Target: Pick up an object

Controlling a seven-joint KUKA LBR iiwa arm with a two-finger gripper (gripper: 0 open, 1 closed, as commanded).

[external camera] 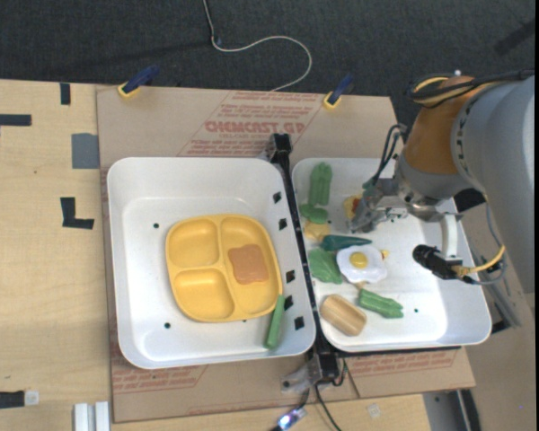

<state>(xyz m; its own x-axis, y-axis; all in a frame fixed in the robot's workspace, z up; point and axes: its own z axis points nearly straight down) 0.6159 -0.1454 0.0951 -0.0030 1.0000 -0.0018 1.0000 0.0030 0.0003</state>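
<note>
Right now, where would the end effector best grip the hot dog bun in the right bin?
Probably across the hot dog bun's short width at mid-length, from straight above. It lies flat, long axis diagonal, with open floor on its near side; the green pod sits close on its right.

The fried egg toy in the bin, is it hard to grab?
Probably a bit. The fried egg looks flat and thin, lying low on the right bin, so fingers may slide over it. It seems light and unlikely to roll.

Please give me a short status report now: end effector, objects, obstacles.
End effector low in right bin, grip state unclear. Nothing seen held. Toy egg and green pieces close beside it.
</note>
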